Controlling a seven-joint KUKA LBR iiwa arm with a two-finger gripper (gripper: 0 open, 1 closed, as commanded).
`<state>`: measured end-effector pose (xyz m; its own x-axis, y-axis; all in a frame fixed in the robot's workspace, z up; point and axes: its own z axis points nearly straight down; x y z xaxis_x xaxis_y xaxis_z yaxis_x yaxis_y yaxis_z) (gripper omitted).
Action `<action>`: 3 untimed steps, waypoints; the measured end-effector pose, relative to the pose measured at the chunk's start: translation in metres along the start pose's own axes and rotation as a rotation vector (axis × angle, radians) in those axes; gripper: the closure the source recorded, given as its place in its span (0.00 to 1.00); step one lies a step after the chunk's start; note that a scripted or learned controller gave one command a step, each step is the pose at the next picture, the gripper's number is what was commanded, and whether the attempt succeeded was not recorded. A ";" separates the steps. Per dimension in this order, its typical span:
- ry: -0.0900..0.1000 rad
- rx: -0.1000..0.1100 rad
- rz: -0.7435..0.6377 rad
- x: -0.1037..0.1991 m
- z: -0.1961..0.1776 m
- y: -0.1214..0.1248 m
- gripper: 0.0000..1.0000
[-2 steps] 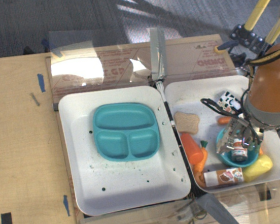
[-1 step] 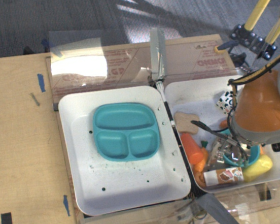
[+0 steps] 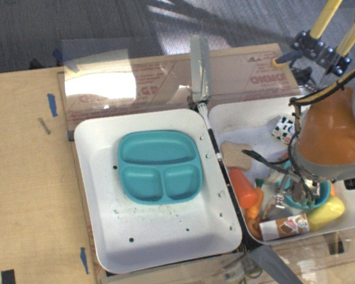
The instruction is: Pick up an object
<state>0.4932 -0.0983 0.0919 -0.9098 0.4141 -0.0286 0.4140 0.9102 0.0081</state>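
Observation:
The arm's orange band [image 3: 333, 130] hangs over the right bin [image 3: 252, 116]. Below it my gripper [image 3: 290, 191] reaches down into a cluster of objects near the bin's front. Around it lie an orange carrot-like piece [image 3: 244, 190], a teal ring-shaped item [image 3: 307, 200] and a yellow banana-shaped toy [image 3: 326, 212]. A brown-and-white tube [image 3: 284, 226] lies along the front wall. A tan flat piece [image 3: 235, 153] and a black-and-white checkered cube [image 3: 284, 128] sit farther back. The arm hides part of the cluster.
The left bin [image 3: 113, 244] holds a teal divided plate [image 3: 160, 166] in its middle. A metal divider [image 3: 200, 76] stands behind the bins. Yellow rods [image 3: 334, 0] cross the top right corner. Bare bin floor lies at the right bin's back left.

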 end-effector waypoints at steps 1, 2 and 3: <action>0.014 0.003 -0.092 -0.063 0.004 0.036 0.00; -0.001 -0.001 0.077 -0.012 0.000 -0.038 0.00; 0.012 0.002 -0.102 -0.066 -0.128 -0.093 0.00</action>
<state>0.5105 -0.2096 0.2214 -0.9474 0.3195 -0.0177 0.3195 0.9476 0.0036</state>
